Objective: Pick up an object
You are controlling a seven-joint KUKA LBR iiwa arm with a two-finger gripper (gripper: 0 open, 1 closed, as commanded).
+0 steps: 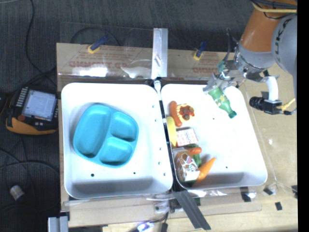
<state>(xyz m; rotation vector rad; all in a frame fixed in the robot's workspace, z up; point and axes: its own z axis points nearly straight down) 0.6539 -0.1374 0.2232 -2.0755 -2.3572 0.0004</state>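
My gripper [218, 88] hangs over the far right part of the right bin [241, 149], shut on the upper end of a green bottle [225, 104]. The bottle slants down and to the right from the fingers, its cap end lowest. Along the bin's left side lie several toy foods: a sausage [173, 113], a red and orange piece [186, 111], a yellow banana [170, 130], a small printed box [186, 137], a carton [187, 167] and a carrot [205, 167].
The left bin [77, 93] holds a blue divided plate [106, 134]. A metal post [160, 52] stands behind the seam between the bins. A black cylinder [265, 103] juts from the arm at the right. The right half of the right bin's floor is bare.
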